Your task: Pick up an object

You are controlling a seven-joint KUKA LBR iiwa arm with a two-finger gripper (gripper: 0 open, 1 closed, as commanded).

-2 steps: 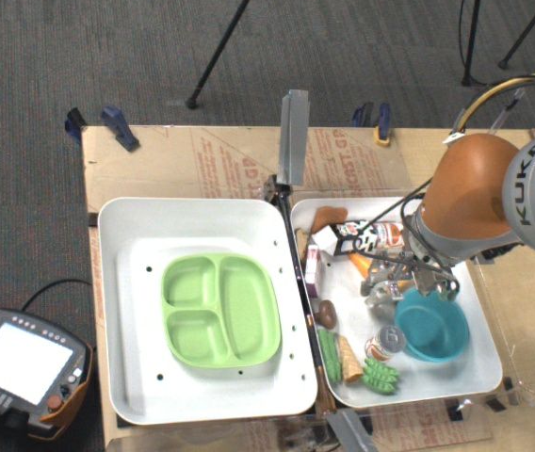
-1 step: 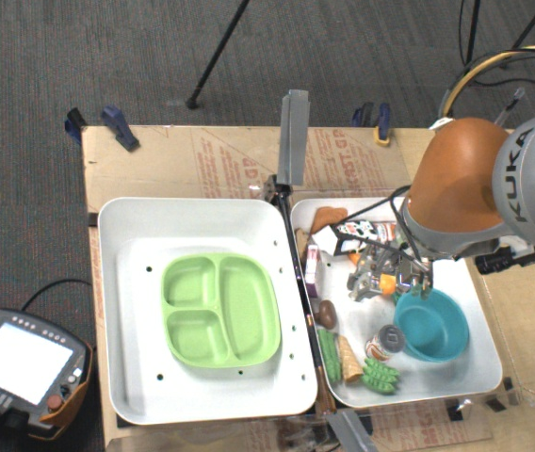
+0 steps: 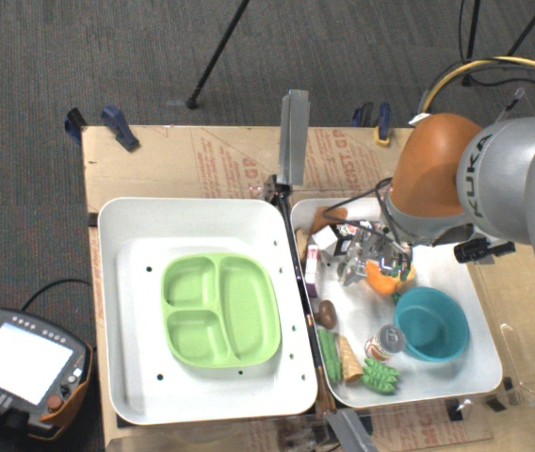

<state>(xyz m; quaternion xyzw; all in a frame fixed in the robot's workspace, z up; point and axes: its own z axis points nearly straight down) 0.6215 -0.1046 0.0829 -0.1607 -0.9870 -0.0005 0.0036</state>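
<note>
The arm [image 3: 465, 182] reaches in from the right, gripper [image 3: 373, 257] low over the right bin [image 3: 479, 347]; an orange object [image 3: 380, 279] lies just beneath. Whether the gripper is open, I cannot tell.

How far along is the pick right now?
Done: the gripper is down in the right bin, at the orange object. In hand: nothing visibly lifted; whether it's gripped isn't clear. Left: grasping and raising it. The green tray sits in the left bin.

Left bin [image 3: 117, 252] holds a divided plate [image 3: 220, 311] at its centre. To the plate's right, the right bin [image 3: 484, 347] holds a bowl [image 3: 430, 325]; the gripper [image 3: 373, 257] hangs just behind the bowl; toy items lie left of it.
</note>
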